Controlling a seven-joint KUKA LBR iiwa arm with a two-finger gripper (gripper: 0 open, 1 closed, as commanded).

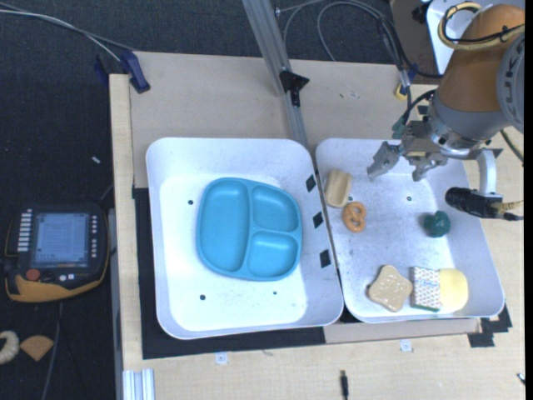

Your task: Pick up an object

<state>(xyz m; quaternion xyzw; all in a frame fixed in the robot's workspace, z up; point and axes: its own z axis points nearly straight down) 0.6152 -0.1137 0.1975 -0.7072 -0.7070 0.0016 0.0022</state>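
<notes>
Landmark: right bin (491, 275), the white bin on the arm's side of the table (250, 365).

Near edge of right bin: a tan square cracker-like piece (390, 288) lies flat. Just beside it, toward the arm's side, sits a patterned sponge (425, 288), touching a pale yellow round item (452, 288).

Middle of right bin: a small dark green object (435, 222) lies apart from the near group, on the arm's side. A small orange pretzel-shaped piece (355, 217) sits close to the bin's inner wall. Just beyond it, a beige block (336, 187) leans against or rests by that wall; contact with the wall is hard to judge from this angle.

Far part of right bin: the gripper (400, 166) hangs over the bin floor, jaws spread apart, nothing between them. It stands well apart from every object in the bin; nearest is the beige block.

Beside the right bin, away from the arm: the left bin (166, 223) holds a blue divided plate (248, 227) with three compartments, lying flat near the bin's centre.

Beyond the left bin, off the table: a handheld control pendant (57, 248) rests on the dark floor.
</notes>
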